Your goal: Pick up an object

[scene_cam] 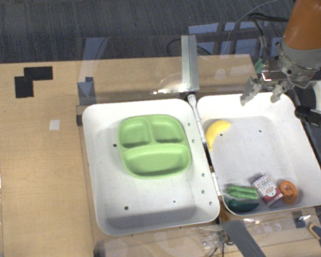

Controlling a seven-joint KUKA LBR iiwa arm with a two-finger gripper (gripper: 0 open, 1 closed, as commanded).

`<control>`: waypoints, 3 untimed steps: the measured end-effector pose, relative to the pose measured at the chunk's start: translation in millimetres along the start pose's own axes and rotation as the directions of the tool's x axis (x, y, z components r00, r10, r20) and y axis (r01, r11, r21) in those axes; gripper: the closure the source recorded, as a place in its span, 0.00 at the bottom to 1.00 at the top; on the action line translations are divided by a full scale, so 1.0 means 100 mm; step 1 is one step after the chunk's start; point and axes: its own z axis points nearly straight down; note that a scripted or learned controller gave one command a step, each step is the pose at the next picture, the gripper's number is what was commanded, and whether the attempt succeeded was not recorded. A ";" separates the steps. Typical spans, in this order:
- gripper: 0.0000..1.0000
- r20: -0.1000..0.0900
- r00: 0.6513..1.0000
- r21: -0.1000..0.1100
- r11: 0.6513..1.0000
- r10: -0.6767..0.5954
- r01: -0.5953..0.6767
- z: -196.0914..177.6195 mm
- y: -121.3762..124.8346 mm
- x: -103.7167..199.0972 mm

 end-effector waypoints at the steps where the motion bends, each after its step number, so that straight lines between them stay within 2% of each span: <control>1: 0.00 0.002 0.976 -0.004 0.976 -0.219 0.219 -0.04 0.30 0.27; 2: 0.00 0.001 0.971 -0.002 0.971 -0.238 0.238 0.11 0.35 0.61; 3: 0.00 0.000 0.999 -0.004 0.999 -0.051 0.051 1.52 0.34 0.25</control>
